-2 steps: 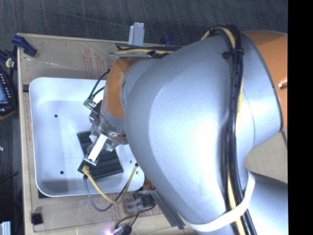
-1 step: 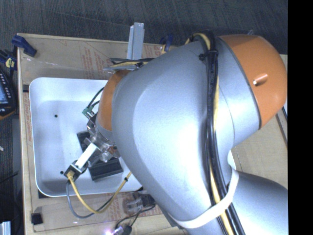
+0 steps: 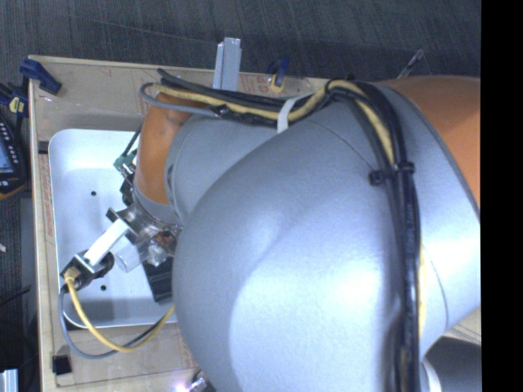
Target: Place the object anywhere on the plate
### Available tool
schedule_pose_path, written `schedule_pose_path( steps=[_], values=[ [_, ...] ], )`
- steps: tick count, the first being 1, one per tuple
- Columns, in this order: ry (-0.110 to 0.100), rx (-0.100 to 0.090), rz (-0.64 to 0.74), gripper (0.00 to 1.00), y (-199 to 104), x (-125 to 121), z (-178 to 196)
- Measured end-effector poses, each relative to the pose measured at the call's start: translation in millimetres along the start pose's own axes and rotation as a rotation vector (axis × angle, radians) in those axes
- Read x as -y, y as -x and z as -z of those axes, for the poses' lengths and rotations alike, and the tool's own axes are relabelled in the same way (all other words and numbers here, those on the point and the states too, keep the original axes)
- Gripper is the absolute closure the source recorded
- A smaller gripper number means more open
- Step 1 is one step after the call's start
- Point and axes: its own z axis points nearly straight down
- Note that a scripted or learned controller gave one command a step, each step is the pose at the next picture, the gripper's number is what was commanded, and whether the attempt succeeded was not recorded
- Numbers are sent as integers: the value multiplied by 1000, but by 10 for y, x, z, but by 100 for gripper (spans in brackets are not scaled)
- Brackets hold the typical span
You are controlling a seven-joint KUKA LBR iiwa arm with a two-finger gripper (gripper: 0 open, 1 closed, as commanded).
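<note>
My grey arm [image 3: 327, 243] reaches in from the right and covers most of the bench. Its orange band [image 3: 155, 149] sits above the wrist, over the left white bin [image 3: 78, 170]. The gripper [image 3: 135, 251] hangs low over the lower middle of that bin, partly hidden under the wrist. A white bracket [image 3: 102, 247] sticks out from the wrist toward the lower left. Whatever lies under the arm is hidden.
A yellow cable [image 3: 98, 329] loops from the wrist over the bin's near rim. Black and yellow cables [image 3: 245, 104] run along the top of the arm. The wooden bench frame [image 3: 37, 219] borders the bin on the left, with a blue clamp [image 3: 39, 76] at its far corner.
</note>
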Motion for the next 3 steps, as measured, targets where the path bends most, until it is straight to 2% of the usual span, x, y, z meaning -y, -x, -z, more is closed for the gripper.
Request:
schedule_pose_path(
  steps=[1, 2, 3],
  values=[
    [2, 1, 2, 100, -401, -40, 121],
    [0, 4, 17, 100, 187, -654, -474],
    [1, 0, 227, 100, -455, -156, 423]
  ],
)
